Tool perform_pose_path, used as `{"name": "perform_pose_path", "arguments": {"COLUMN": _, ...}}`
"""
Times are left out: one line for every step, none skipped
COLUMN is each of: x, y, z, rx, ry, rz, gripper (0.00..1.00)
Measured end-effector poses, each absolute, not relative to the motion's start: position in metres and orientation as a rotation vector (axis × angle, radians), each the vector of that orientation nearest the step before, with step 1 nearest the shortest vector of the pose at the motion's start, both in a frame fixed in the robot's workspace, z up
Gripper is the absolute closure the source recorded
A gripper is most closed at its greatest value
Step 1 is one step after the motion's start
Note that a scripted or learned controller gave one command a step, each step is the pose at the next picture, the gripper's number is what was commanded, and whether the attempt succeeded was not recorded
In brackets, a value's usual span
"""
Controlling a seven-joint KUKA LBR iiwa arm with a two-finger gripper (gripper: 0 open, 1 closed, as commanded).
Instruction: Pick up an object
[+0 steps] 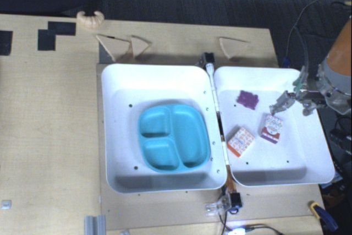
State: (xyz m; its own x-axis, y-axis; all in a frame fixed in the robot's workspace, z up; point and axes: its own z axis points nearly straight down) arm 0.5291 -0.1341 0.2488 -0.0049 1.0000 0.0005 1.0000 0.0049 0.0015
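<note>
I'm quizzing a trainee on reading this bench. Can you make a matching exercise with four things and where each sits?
Things:
1. blue divided tray
2. purple piece
3. orange-and-white carton
4. claw

Places:
A. right bin, far side, near the divider
B. over the right bin, reaching in from the right
C. middle of the left bin
D. right bin, near side, beside a red-and-white packet

Pairs: 1-C, 2-A, 3-D, 4-B

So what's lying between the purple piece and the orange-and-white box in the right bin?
Nothing: in the camera view, only bare white bin floor separates the purple piece from the orange-and-white box.
</note>
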Motion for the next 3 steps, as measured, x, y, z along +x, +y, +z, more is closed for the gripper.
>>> {"name": "perform_pose_path", "arguments": {"x": 0.578, "y": -0.158, "z": 0.158, "rx": 2.219, "ry": 2.224, "rz": 0.000, "gripper": 0.00}}
{"name": "perform_pose_path", "arguments": {"x": 0.550, "y": -0.186, "z": 0.087, "rx": 2.215, "ry": 2.221, "rz": 0.005, "gripper": 0.00}}
{"name": "perform_pose_path", "arguments": {"x": 0.552, "y": -0.186, "z": 0.098, "rx": 2.210, "ry": 2.218, "rz": 0.010, "gripper": 1.00}}
